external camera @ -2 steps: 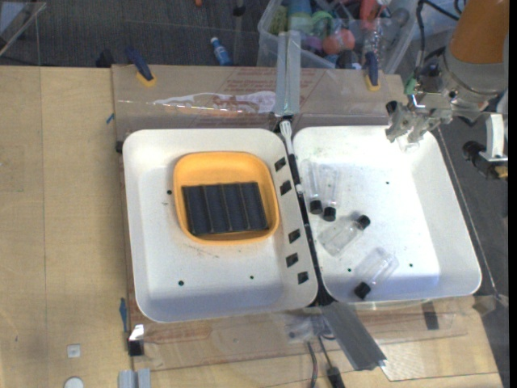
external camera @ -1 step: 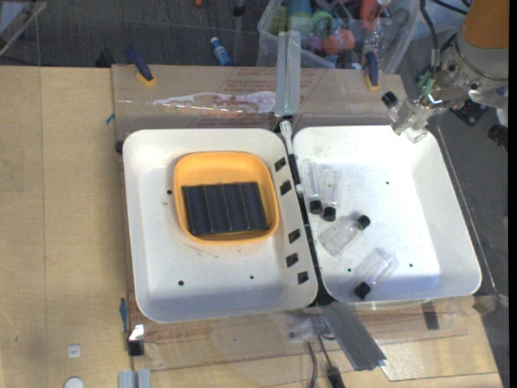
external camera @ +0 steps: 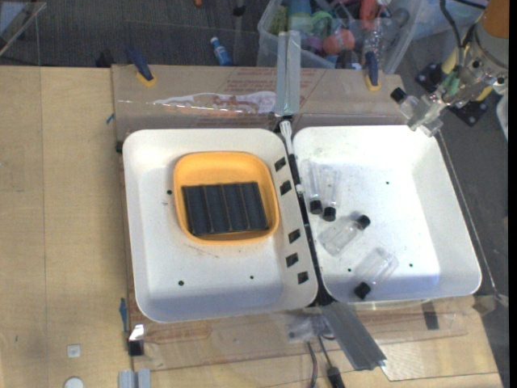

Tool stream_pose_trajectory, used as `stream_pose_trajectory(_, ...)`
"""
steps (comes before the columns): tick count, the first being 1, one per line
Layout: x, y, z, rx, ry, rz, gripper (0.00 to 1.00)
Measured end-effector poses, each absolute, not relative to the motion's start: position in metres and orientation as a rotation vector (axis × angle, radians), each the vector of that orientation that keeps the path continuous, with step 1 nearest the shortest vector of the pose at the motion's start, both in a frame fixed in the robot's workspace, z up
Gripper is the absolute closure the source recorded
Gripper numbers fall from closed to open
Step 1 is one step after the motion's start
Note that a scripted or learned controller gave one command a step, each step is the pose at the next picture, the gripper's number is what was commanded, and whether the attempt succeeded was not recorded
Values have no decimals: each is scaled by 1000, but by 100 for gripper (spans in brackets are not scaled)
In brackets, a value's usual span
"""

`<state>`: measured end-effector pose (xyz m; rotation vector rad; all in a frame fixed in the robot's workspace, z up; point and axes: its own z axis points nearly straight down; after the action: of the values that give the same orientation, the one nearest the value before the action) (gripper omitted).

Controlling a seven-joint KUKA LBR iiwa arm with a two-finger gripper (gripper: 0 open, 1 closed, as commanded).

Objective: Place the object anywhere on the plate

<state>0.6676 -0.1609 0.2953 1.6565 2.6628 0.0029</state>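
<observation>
Two white bins sit side by side on the counter [external camera: 56, 217]. The left bin [external camera: 149, 281] holds one orange plate [external camera: 187, 168] carrying one dark ribbed block [external camera: 224, 208]. The right bin [external camera: 420, 176] holds four clear vials [external camera: 343, 234] with black caps, scattered toward its nine o'clock side. The hand [external camera: 428, 113] hovers past the right bin's one o'clock corner; whether it grips anything I cannot tell.

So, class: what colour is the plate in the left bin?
Orange-yellow plate, with a dark ribbed block on it; camera view.
</observation>
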Motion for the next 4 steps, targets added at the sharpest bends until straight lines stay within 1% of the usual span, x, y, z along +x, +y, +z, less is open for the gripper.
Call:
stream_pose_trajectory(1, 667, -225, 425, 1409, 2802, 1, 100)
stream_pose_trajectory(2, 668, -221, 437, 861, 3012, 2, 100)
stream_pose_trajectory(3, 658, -222, 437, 254, 3126, 2, 100)
stream_pose_trajectory(4, 663, -221, 437, -199, 3126, -1, 100)
